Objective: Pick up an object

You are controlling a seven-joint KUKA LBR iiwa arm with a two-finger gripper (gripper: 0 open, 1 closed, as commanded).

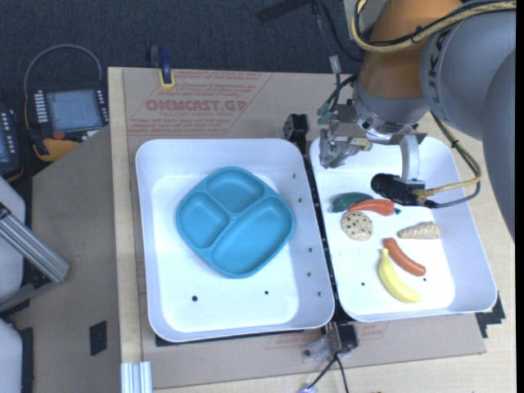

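Left bin [164, 301]: 1 blue divided plate [236, 219] lying flat near its centre. Right bin [458, 293]: a cookie [357, 225], a dark green item [350, 200] touching an orange-red sausage [372, 206], a beige pastry [418, 231], a second sausage [404, 257] and a banana [396, 279]. The gripper [334, 155] hangs over this bin's upper left corner, apart from the food; whether its fingers are parted cannot be told.

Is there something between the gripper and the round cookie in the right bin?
Partly. The gripper is at the right white bin's far left corner. The dark green item and orange-red sausage lie between it and the round speckled cookie.
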